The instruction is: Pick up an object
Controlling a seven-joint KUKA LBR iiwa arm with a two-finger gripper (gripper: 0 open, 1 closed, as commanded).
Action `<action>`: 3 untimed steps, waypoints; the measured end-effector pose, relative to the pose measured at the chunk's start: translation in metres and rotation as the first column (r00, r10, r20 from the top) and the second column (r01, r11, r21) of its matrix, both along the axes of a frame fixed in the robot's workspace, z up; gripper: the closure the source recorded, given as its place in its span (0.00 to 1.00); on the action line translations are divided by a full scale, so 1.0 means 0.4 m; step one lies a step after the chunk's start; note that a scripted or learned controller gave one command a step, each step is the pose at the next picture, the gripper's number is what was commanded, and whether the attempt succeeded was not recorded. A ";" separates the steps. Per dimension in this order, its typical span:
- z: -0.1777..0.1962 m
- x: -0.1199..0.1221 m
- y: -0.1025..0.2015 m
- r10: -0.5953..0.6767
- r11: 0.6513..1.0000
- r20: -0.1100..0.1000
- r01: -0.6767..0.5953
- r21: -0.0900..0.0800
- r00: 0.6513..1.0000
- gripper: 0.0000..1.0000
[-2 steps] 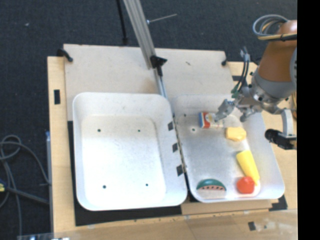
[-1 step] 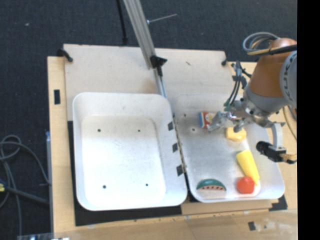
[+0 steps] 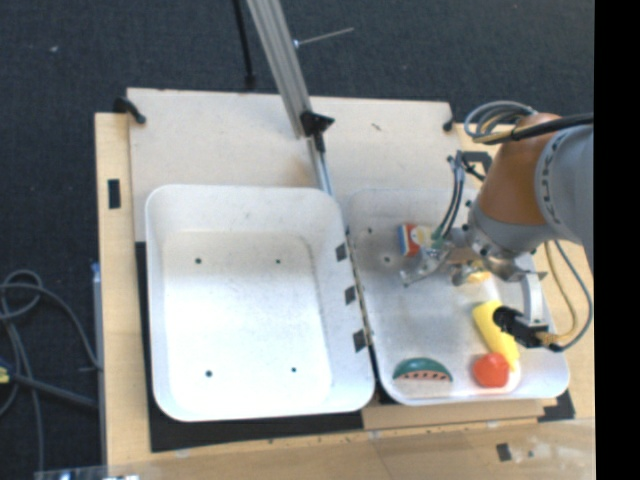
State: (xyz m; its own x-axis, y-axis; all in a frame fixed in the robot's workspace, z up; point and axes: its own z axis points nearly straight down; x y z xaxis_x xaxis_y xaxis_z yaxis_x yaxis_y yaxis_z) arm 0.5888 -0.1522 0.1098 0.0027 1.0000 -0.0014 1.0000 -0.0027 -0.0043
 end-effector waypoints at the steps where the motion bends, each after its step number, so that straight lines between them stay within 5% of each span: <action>1: 0.038 0.006 -0.002 -0.008 1.000 0.009 0.008 0.000 1.000 1.00; 3: 0.267 0.015 -0.003 0.005 1.000 0.012 -0.005 -0.001 1.000 1.00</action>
